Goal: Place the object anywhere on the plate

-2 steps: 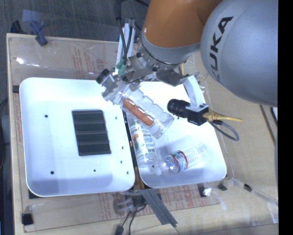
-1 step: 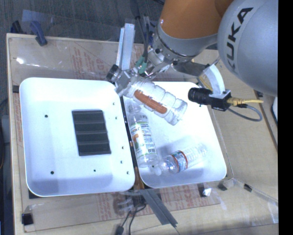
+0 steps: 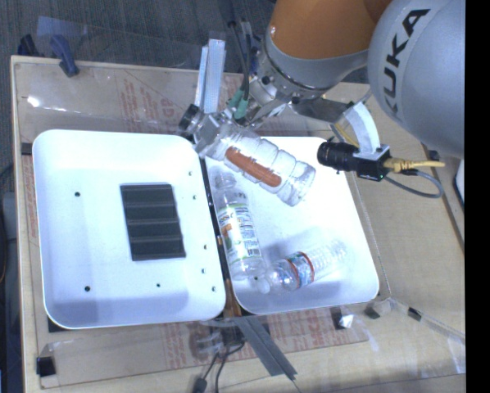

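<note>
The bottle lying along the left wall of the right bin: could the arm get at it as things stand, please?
Probably yes: that bottle lies uncovered from above, though the bin wall beside it leaves the end effector little room on that side.

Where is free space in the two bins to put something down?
The left bin has bare floor all around the dark ridged plate, widest toward its left wall. The right bin is crowded: three clear bottles lie there, leaving a small patch near its right wall.

Grey arm, orange band, wrist angled down-left, pincer [image 3: 206, 131] low
</note>
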